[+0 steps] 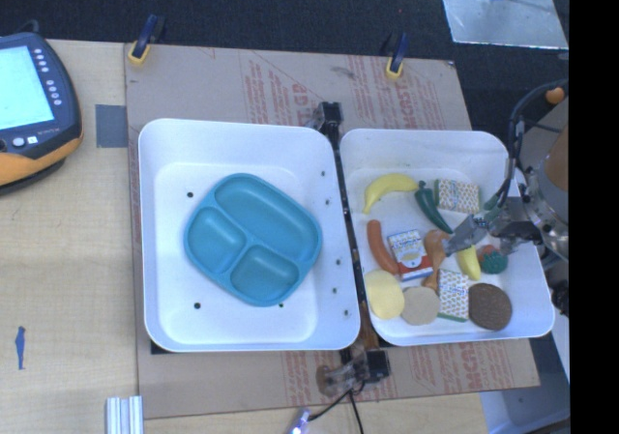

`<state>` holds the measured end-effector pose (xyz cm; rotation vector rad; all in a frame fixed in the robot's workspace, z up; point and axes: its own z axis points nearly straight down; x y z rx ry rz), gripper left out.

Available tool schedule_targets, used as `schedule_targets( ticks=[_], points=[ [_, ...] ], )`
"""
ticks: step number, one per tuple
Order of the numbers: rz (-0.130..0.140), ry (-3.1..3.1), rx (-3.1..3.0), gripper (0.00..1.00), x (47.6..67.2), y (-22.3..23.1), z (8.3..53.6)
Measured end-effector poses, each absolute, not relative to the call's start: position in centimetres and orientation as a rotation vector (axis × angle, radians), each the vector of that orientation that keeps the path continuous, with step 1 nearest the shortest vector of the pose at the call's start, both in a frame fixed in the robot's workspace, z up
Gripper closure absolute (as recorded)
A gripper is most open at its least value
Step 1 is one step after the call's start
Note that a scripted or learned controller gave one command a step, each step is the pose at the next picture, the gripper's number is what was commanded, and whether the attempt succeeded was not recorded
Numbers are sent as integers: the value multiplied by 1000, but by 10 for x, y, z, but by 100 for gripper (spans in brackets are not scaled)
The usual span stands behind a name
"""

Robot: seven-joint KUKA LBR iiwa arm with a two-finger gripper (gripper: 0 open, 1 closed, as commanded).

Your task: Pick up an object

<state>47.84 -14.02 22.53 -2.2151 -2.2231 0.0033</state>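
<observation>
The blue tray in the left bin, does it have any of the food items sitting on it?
No. The blue tray lies bare in the left bin, while the banana and other food items lie in the right bin.

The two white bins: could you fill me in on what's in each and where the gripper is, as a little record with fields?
left bin: one blue divided plate
right bin: toy food, including a yellow banana, a green pepper, a sausage, a brown round cookie
gripper: low over the right bin's right side, among the food
holding anything: cannot tell
bench side: a handheld control screen at far left
</observation>
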Motion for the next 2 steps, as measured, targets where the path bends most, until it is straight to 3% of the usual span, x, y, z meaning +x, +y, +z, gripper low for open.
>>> schedule_targets(
  ticks=[1,2],
  points=[
    [6,-2226,-2214,0,541,-144,173],
    [-1,-2229,-2216,0,545,-166,95]
  ],
)
